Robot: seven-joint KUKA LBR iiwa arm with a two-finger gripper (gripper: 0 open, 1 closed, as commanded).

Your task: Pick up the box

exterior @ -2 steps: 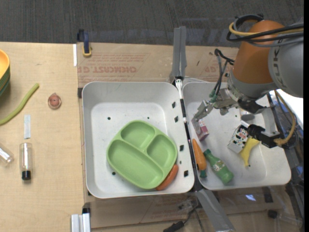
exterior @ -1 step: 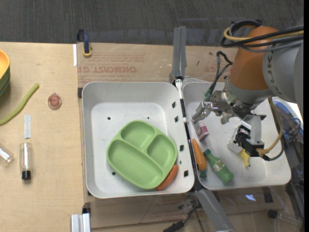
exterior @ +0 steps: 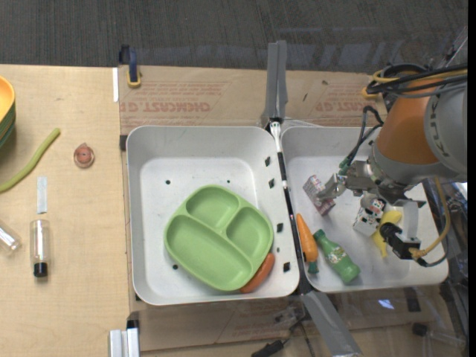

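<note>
A small silver and pink box (exterior: 320, 193) lies tilted in the upper left part of the right bin (exterior: 435, 274). My gripper (exterior: 341, 184) reaches in from the right, low over the bin, and its tip is right at the box's right edge. The grey wrist and the orange band (exterior: 405, 132) hide the part of the bin behind them. Whether the box is touched or held cannot be made out.
In the right bin lie an orange carrot (exterior: 306, 238), a green bottle (exterior: 336, 256), a small white printed object (exterior: 369, 217) and a yellow item (exterior: 388, 233). The left bin (exterior: 149, 162) holds a green divided plate (exterior: 219, 236). Loose cables hang by the arm.
</note>
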